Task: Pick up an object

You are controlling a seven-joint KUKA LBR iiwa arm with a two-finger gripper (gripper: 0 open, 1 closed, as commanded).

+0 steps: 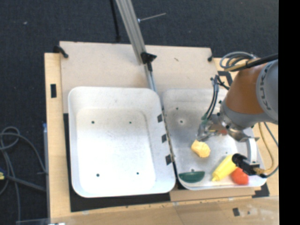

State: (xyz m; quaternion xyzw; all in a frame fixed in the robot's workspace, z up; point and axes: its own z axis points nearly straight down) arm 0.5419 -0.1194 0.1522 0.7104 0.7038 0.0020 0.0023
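Over the right bin, jaws just above the yellow lump, how far open cannot be told

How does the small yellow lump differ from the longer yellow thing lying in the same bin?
The yellow lump is short and rounded; the longer yellow thing is slim and lies slantwise. The lump looks paler, the longer thing brighter. The lump sits near the gripper; the longer thing lies by the front rim, beside a red thing. Both are yellow and lie in the right bin.
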